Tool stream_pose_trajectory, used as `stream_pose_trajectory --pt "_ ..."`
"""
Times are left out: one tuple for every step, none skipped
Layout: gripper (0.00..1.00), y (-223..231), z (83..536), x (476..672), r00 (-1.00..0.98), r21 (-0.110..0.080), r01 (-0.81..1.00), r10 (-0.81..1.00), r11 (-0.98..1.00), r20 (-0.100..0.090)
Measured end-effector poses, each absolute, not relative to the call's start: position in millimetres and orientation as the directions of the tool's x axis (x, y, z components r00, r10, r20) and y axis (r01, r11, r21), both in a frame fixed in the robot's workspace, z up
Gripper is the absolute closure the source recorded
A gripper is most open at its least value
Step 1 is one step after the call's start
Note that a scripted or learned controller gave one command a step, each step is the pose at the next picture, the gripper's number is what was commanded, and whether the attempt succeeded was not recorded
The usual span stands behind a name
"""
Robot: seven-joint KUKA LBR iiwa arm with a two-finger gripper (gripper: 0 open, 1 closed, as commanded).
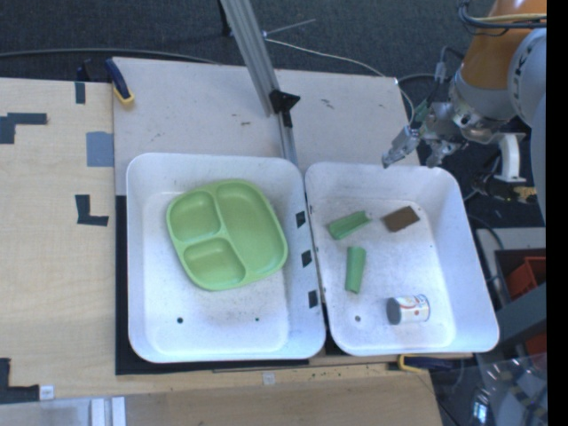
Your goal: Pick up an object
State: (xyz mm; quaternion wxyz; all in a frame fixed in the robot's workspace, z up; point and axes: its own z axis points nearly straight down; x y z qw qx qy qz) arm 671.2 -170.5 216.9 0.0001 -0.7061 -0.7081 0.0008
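I looked at my gripper first, and its two thin fingers stood a little apart with nothing between them, so it was open and held no thing. It hung over the far rim of the right bin, at about one o'clock from the middle of that bin, and I think it sat there because it had not gone down for a grab yet. From there I went outward. The nearest thing was the brown block, lying flat near the far side of the bin at about six o'clock from the gripper. Just beside it, at nine o'clock, lay a green block, tilted. A second green block lay near the middle of the bin, pointing almost straight toward me. Down at five o'clock in the bin a small can lay on its side, so I guessed it could roll if pushed. It had a white label with some red on it, but the words were too small for me to read. The left bin held a green divided plate, well apart from the gripper. Any of these could be my pick, and the brown block was closest.
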Motion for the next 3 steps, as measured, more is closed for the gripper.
stream_pose_trajectory --pt "0.0 -171 217 671.1 -0.003 -0.002 1.0 1.0 0.003 -0.002" --pt "0.0 -176 172 667.1 -0.002 -0.004 1.0 1.0 0.002 -0.001" --pt "0.0 -165 120 669.0 -0.002 -0.006 1.0 1.0 0.002 0.0"
